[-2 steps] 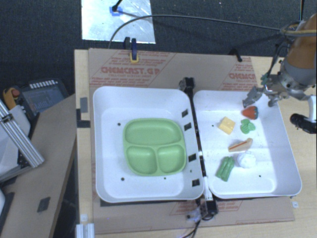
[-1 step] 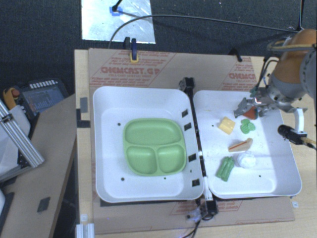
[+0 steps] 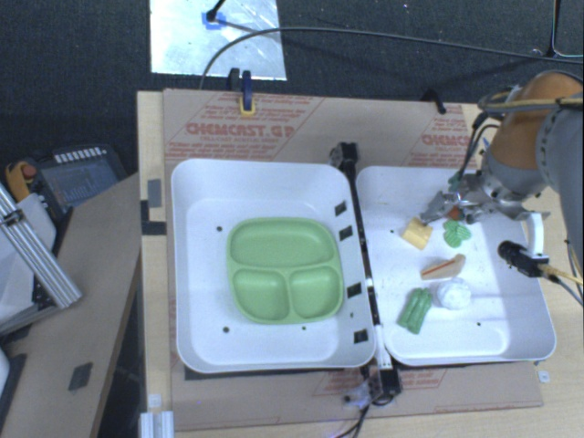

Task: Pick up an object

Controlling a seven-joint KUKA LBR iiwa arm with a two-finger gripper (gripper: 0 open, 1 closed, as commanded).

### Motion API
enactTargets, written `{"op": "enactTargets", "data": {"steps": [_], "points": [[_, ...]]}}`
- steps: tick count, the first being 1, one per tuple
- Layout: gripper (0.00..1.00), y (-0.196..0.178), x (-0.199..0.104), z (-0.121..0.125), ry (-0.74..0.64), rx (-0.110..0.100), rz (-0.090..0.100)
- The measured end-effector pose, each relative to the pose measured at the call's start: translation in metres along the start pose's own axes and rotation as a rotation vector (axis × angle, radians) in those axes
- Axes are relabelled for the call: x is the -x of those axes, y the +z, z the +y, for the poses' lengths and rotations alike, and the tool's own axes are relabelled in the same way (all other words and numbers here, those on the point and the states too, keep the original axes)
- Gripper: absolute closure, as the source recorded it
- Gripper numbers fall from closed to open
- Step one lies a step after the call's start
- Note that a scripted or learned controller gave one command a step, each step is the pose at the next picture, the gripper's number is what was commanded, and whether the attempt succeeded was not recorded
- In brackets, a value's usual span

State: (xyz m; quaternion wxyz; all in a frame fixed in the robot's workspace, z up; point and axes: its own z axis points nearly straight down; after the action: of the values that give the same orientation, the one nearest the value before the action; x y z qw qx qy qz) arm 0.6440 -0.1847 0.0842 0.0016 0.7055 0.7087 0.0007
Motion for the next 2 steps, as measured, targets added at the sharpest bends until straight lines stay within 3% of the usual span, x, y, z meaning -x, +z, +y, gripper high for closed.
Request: {"op": "enactTargets", "data": {"steps": [1,2], "points": [[1.0,-0.013,0.0,0.001,-0.003,0.002,-0.001],[1.0,-0.058,0.004,0.004,0.0,0.003,0.0]]}}
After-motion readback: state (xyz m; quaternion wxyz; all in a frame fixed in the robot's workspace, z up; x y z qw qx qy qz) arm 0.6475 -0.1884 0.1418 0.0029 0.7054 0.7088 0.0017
